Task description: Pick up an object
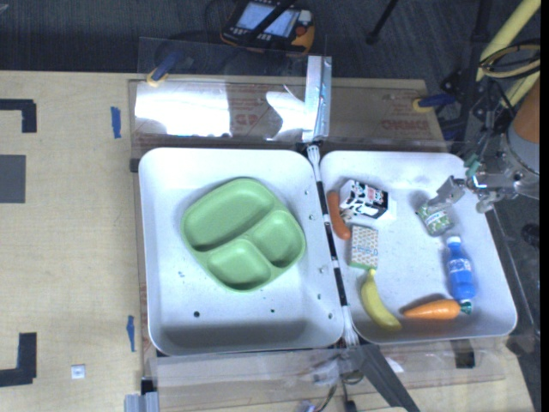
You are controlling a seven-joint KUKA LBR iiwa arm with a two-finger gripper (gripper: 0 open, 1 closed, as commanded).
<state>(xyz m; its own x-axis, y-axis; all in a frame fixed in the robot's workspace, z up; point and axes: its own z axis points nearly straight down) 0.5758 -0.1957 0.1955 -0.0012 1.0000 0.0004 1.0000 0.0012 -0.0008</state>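
2 white bins sit side by side in the middle of the frame. The left bin (163,230) holds a green tray (244,233) with 3 hollows in it. The right bin (403,174) holds the small things to pick from. A blue bottle (460,270) lies at the right side of this bin, and an orange carrot (431,310) lies just below it, near the bottle's lower end. A yellow banana (376,302) sits at the lower left of the bin, well clear of the carrot's tip. Above the banana lies a small dotted card (364,245), with a black and white carton (364,200) above that. A thin orange stick (337,215) lies along the wall between the 2 bins. A small clear cup (437,217) (it looks see-through with some green in it) sits in the upper right of the bin.

The gripper (453,189) hangs at the upper right, just above the clear cup. It is hard to make out, so I cannot tell how far apart its fingers are or if they have hold of anything. The arm is cut off by the right edge.

The bins rest on a pale wood bench (69,230) with black marks at the left. A shiny clear sheet (223,110) lies behind the bins. A hand controller (268,22) sits on the dark floor at the top.
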